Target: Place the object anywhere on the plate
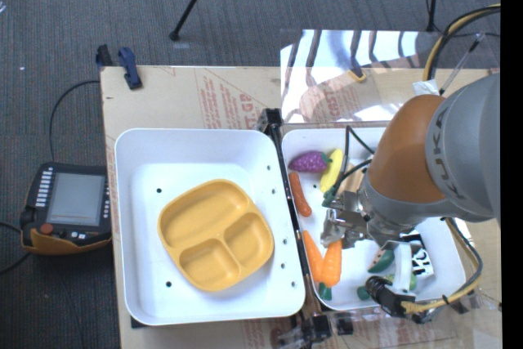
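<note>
Task's thing not yet singled out: toy food lies loose in the right bin (458,253), none of it seen between the fingers. Two carrots (324,259) lie side by side near that bin's left wall, toward the front corner; a thin orange sausage (300,194) farther back along the same wall; a purple piece (308,162) and a yellow banana (332,167) near the back left corner; green and white pieces (392,264) toward the front edge. Gripper (339,226) low over the bin, just beside the upper end of the carrots; jaws hidden among metal parts, so open or clenched cannot be told. Judged step: picking, with no grasp confirmed. Next move, as judged: secure one piece, lift above the bin walls, carry left across the divide where the two bins meet, set down on the yellow plate (214,233). Plate sits centred in the left bin (131,176), three compartments all bare, well apart from every wall. Open room ample above the left bin; tight only at the shared wall and among the crowded toys.
</note>
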`<move>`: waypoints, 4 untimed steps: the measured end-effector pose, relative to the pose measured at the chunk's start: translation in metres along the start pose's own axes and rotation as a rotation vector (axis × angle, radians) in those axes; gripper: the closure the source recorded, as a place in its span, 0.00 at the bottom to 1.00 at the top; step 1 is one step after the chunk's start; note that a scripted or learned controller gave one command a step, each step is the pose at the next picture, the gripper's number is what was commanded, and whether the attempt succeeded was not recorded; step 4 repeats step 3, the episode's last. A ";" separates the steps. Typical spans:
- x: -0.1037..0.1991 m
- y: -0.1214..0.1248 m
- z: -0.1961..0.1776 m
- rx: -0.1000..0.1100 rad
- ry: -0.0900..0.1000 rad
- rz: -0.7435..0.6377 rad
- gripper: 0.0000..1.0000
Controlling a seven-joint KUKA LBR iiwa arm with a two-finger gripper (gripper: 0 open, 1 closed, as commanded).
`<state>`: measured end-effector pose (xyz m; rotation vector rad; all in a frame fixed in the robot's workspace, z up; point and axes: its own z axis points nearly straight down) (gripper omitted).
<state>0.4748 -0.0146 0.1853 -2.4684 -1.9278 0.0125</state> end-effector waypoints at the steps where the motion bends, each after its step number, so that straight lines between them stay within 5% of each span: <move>1: 0.073 0.062 -0.045 -0.009 0.002 0.046 1.00; 2: 0.131 0.035 0.002 0.003 -0.003 -0.020 1.00; 3: 0.131 0.036 0.000 -0.001 -0.003 -0.022 0.00; 4: 0.131 0.036 0.000 -0.001 -0.003 -0.022 0.00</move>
